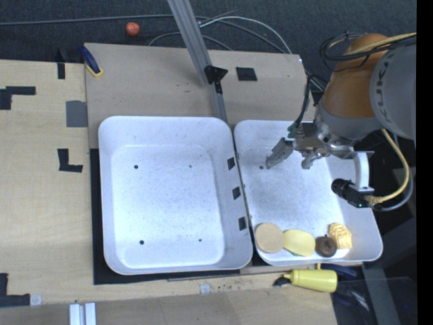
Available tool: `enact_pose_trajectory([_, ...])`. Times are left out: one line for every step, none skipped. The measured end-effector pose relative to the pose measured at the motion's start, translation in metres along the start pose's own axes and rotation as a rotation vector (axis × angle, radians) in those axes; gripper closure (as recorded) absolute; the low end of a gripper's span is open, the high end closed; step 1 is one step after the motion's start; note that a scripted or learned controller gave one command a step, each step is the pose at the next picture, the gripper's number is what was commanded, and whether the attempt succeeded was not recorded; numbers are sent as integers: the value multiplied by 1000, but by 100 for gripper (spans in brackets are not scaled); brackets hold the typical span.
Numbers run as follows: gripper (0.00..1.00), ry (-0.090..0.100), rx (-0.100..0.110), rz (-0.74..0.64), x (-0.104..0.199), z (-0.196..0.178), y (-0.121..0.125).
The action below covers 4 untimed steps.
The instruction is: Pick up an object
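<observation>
Fingers of the grey two-finger gripper [292, 156] stand spread apart with nothing between them, above the bare upper floor of the right white bin [298, 202]. Everything to grasp lies toward the bin's near edge, well apart from them: a flat tan disc [269, 237], a pale yellow oval piece [298, 242] touching it, a small dark brown round object [326, 247] and a yellow-orange ridged block [340, 235]. That row runs along the near wall, leaving little room on that side. A yellow cylinder [312, 279] lies on the table outside.

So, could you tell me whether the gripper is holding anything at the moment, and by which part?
Nothing is held: the gripper hangs open over bare floor of the right bin, apart from the objects along its near edge.
</observation>
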<state>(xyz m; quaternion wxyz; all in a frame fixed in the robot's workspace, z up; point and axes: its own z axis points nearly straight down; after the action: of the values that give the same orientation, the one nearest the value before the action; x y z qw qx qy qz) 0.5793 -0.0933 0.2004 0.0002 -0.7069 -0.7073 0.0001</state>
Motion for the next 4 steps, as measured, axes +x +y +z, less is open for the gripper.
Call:
enact_pose_trajectory([0,1,-5,-4,57,-55,-36])
enact_pose_trajectory([0,-2,0,4,-12,-56,-7])
enact_pose_trajectory([0,0,8,3,-29,36,-49])
enact_pose_trajectory([0,-2,-5,0,-54,-17,7])
